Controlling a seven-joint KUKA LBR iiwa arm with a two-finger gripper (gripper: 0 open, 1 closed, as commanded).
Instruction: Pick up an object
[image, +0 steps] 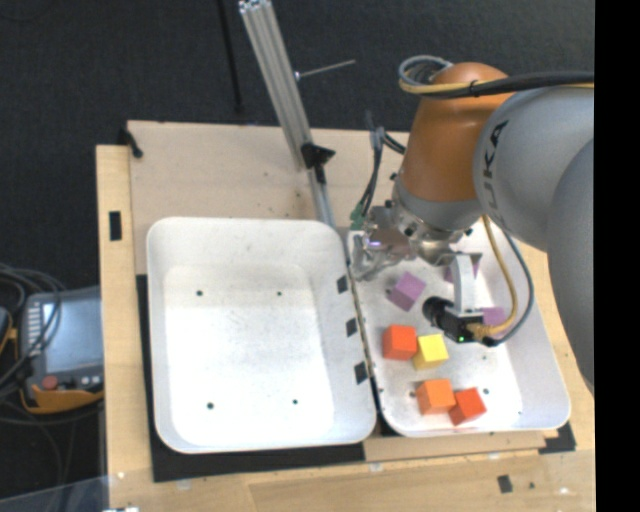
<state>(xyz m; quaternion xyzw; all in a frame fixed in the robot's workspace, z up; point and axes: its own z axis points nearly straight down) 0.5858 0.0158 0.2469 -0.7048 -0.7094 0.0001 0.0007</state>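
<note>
Grey casing on my arm (540, 150) carries dark raised letters near the orange band (450, 130); they look like part of "KUKA", seen sideways. No other writing is legible. My gripper (372, 252) hangs over the near-left part of the right bin (545, 400), close to the rim shared with the left bin (250, 330); whether my jaws are parted or pressed together I cannot tell, and nothing shows between them. A purple block (407, 291) lies just beside me, turned diagonally. Further down sit an orange block (399, 342), touching a yellow block (433, 350), then another orange cube (435, 396) against a red cube (467, 405). All are near-cubic, with no clear long axis.
</note>
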